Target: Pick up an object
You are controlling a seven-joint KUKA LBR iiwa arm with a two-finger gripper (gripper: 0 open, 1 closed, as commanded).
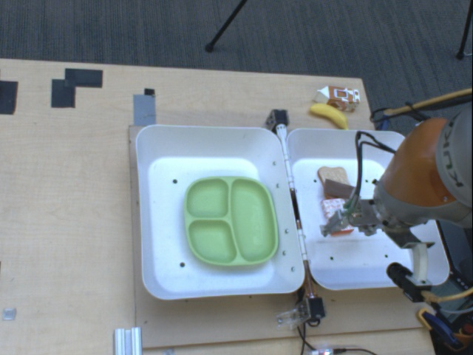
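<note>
In the right bin [355,268] lie a slice of toast [333,175], a dark brown block [339,189] just below it, and a small packet with red and white print [332,210]. My gripper [341,222] hangs low over the packet's lower edge, reaching in from the right under the orange band [417,172]. Something red shows right beneath the fingers. Whether anything sits between them is hidden by the wrist.
The left bin [159,220] holds a green three-part plate [230,220]. A toy banana [328,114] and a small carton [340,95] lie on the bench behind the right bin. A black clamp [278,117] sits at the bins' far joint, and cables run at the right.
</note>
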